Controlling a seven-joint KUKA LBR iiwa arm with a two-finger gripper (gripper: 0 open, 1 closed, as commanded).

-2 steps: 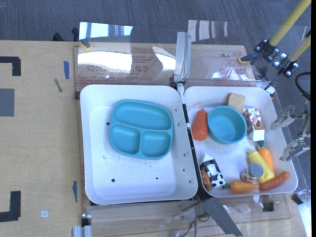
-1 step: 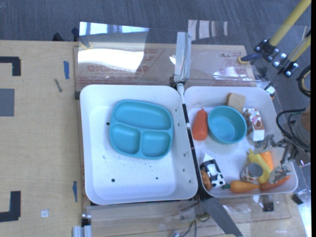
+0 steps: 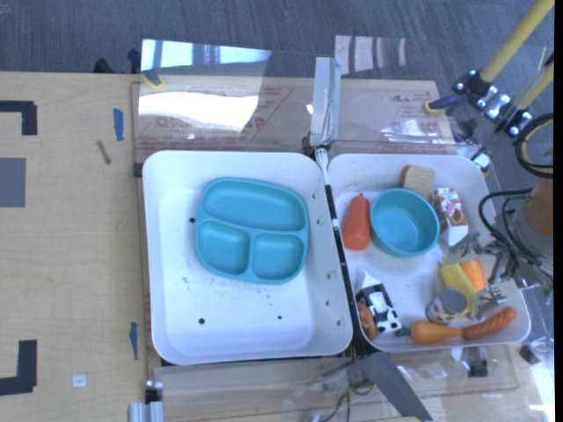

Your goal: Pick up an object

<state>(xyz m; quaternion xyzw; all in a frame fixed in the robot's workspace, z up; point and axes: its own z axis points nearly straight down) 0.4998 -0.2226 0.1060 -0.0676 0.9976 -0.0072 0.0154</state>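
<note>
Looking down on a desk [image 3: 62, 236] with two white bins. Barely begun, by the look of it: nothing lifted and every candidate lying in place. In the left bin [image 3: 167, 262], just a blue divided plate [image 3: 251, 231]. In the right bin [image 3: 387, 271], a crowd: blue bowl [image 3: 405, 222], red-orange bottle [image 3: 355, 222] beside it, bread slice [image 3: 419, 180], small carton [image 3: 449, 207], yellow piece [image 3: 457, 278], can [image 3: 447, 304], carrot [image 3: 435, 331] and sausage [image 3: 491, 322] along the near rim.

Reaching in at the right rim among cables, what appears to be the hand [image 3: 489, 262], low over the yellow piece. Cannot tell how far open, nor whether closed on anything.

Still to do: a grasp and a lift.

Hard to read: the dark tangle at the right edge, partly cut off; a small black-and-white item [image 3: 374, 304], too small to name.
</note>
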